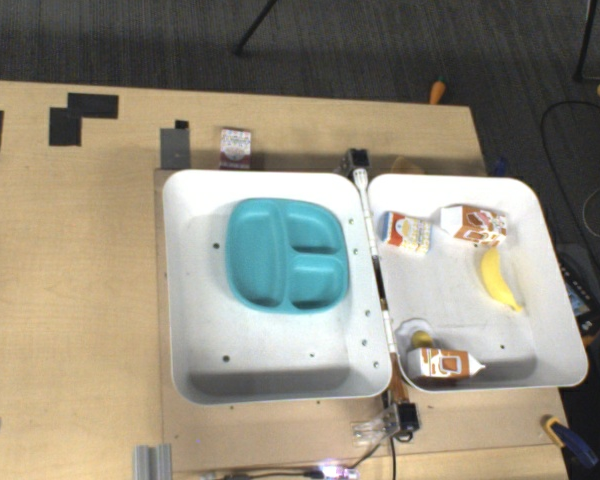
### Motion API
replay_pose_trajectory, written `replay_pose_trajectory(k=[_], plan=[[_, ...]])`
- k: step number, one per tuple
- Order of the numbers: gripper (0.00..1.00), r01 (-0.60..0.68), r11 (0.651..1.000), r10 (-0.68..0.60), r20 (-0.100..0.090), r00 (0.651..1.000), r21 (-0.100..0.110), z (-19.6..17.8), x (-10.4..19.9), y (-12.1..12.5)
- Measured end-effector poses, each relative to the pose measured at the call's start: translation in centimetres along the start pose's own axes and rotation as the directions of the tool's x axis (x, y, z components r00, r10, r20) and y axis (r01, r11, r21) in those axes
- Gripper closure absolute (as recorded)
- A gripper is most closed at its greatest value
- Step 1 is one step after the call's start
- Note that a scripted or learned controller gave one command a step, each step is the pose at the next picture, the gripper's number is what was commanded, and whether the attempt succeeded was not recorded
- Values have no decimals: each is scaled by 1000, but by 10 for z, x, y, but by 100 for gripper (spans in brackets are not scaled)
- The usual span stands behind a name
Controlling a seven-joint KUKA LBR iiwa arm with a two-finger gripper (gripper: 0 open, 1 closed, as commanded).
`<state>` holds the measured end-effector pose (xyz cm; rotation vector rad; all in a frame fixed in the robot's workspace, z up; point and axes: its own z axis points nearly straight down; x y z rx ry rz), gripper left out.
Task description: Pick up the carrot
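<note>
The right bin (540,268) holds a yellow banana (498,278) at its right side. Two small cartons lie at its back: a white, blue and orange one (410,232) and a brown and white one (473,224). An orange and white carton (445,364) lies in the front left corner. A small yellowish object (420,340) pokes out just behind that carton, too hidden to identify.
The left bin (195,298) holds a teal divided plate (286,254). A small patterned box (236,147) and a grey block (175,146) stand on the bench behind the left bin. Clamps and cables sit along the seam between the bins.
</note>
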<state>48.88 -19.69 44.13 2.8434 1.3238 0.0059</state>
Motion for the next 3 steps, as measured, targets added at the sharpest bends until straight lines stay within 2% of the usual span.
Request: replay_pose_trajectory(k=[1,2,3], plan=[[0,166,986,-166,0,986,0,4,-2,2],[0,270,963,-270,0,963,-2,0,1,-1],[0,463,886,-463,1,886,-3,-5,0,0]])
